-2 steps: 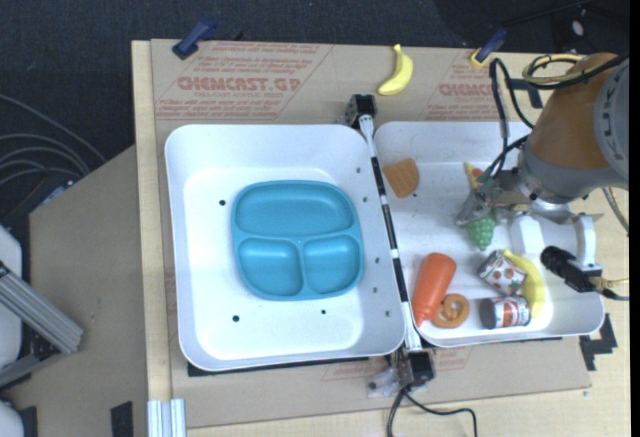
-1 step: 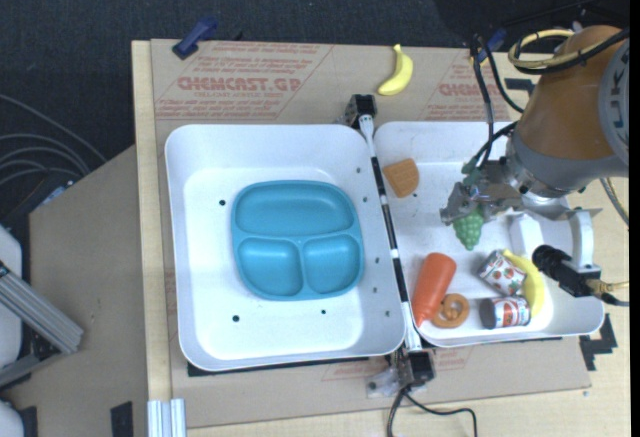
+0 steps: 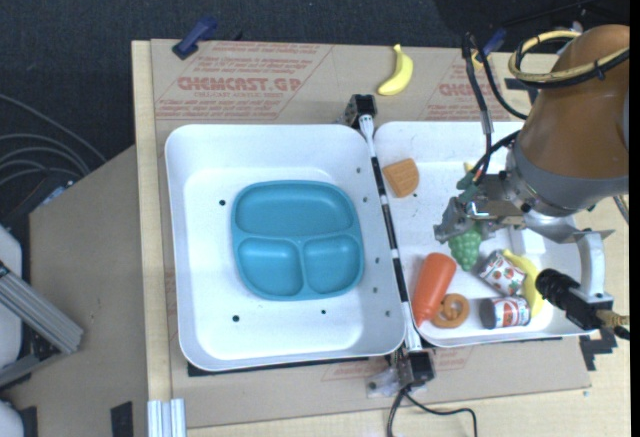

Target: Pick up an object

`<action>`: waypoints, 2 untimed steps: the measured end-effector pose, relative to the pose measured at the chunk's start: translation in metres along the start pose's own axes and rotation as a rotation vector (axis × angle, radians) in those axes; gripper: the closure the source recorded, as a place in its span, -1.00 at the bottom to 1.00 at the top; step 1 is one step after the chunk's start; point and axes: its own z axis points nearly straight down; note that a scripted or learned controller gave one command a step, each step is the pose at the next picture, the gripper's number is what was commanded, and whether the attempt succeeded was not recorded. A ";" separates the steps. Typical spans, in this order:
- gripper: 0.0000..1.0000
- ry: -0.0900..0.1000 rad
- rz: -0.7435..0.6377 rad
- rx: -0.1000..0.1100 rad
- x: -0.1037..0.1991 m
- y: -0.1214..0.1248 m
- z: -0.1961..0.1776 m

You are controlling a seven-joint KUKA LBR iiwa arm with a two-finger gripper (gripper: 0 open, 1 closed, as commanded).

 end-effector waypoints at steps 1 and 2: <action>1.00 -0.001 0.000 -0.001 0.007 0.004 -0.006; 1.00 -0.001 0.000 -0.002 0.007 0.000 -0.012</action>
